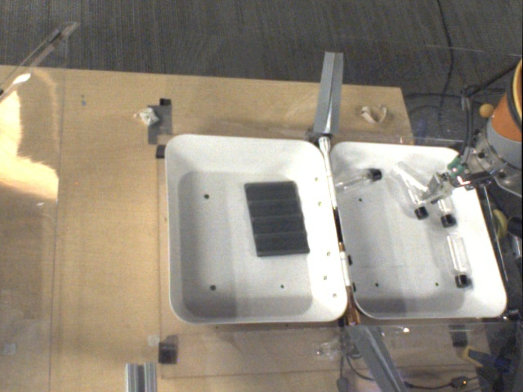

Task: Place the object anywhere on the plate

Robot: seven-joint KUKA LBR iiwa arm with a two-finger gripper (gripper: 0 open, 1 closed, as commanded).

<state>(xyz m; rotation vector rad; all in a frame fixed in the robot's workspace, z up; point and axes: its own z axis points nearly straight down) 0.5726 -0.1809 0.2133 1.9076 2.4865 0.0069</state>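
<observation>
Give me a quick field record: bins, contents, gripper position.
left bin: holds a dark ridged plate, lying flat near its middle
right bin: several clear tubes with black caps, scattered
gripper: over the right bin's upper right, among the tubes
grasp: cannot tell
on plate: nothing yet

Setting: robotics lab or test cell. Evidence: plain wooden desk [90, 243] carrying two shallow white bins, left bin [184, 219] and right bin [490, 296], butted side by side and fixed in place. Grey metal post [328, 96] stands at their junction, upper centre of frame. Small black brackets [167, 351] bolted to the desk near the left bin's corners. Loose cables [445, 23] trail over dark carpet [204, 15] at upper right. Grey-and-orange arm [505, 125] enters at right edge.
</observation>
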